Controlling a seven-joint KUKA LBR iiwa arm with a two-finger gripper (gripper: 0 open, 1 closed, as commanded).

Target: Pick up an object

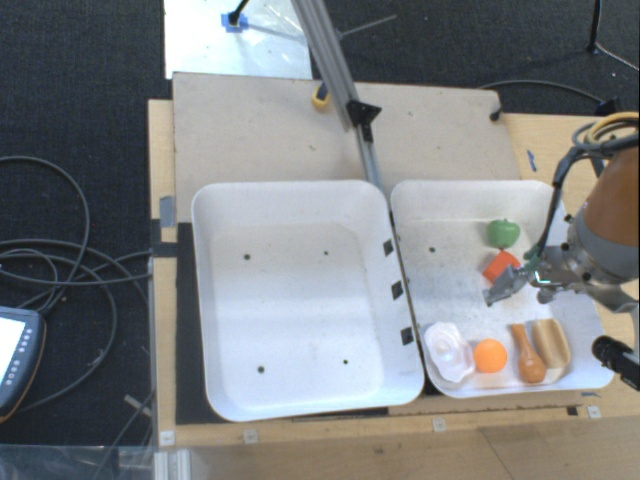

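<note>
The right bin [440, 218] holds several small objects. A green round piece [503, 232] lies toward its right side, with a red-orange piece [499, 265] just below it. Along the bin's front edge lie a white piece [447, 350], an orange ball [489, 356], a brown spoon-shaped piece [527, 355] and a tan bun-like piece [551, 341]. My gripper [505, 283] reaches in from the right and hangs right beside the red-orange piece, at its lower edge. Nothing shows between its fingers.
The left bin [290, 298] sits beside the right one on the bench. A slanted metal pole [335, 63] crosses the board behind the bins. Cables and a tablet [15, 353] lie on the floor at left.
</note>
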